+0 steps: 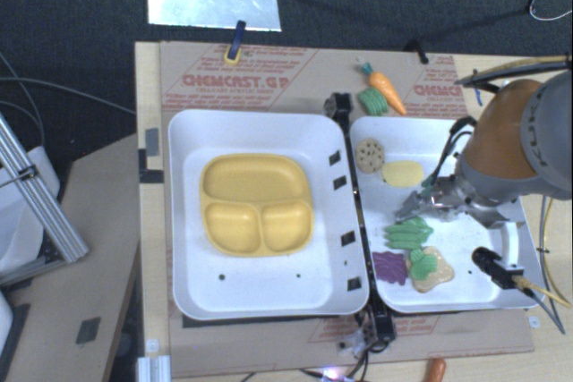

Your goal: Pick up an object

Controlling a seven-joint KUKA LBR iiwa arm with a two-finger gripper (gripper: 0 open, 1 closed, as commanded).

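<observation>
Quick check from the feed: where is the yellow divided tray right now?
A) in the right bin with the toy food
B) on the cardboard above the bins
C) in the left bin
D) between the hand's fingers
C: the yellow divided tray lies flat inside the left bin, while the hand is over the right bin among the toy food.

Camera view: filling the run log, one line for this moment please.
gripper: low in right bin | above green toy | cookie, yellow piece nearby | yellow tray: left bin
</observation>
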